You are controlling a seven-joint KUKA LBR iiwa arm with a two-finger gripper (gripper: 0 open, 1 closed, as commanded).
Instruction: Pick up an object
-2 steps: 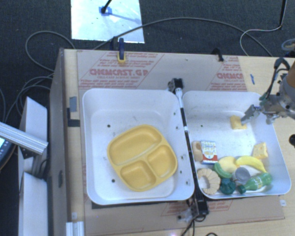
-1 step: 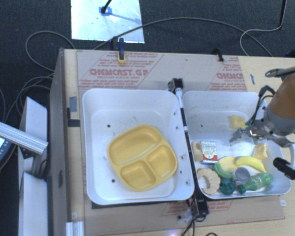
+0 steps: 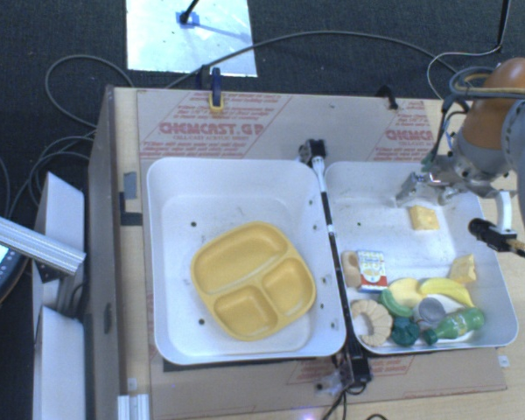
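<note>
The end effector [image 3: 424, 185] hangs just above a yellow block [image 3: 423, 218] in the right bin [image 3: 507, 326], its grip seemingly released.

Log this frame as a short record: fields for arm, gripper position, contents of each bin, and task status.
arm: reaches in from the view's right
gripper: over the far part of the right bin, just above the yellow block
left bin: yellow divided tray
right bin: yellow block apart; toy foods heaped at the near edge, among them a banana and a green bottle
task status: nothing seen between the fingers
</note>
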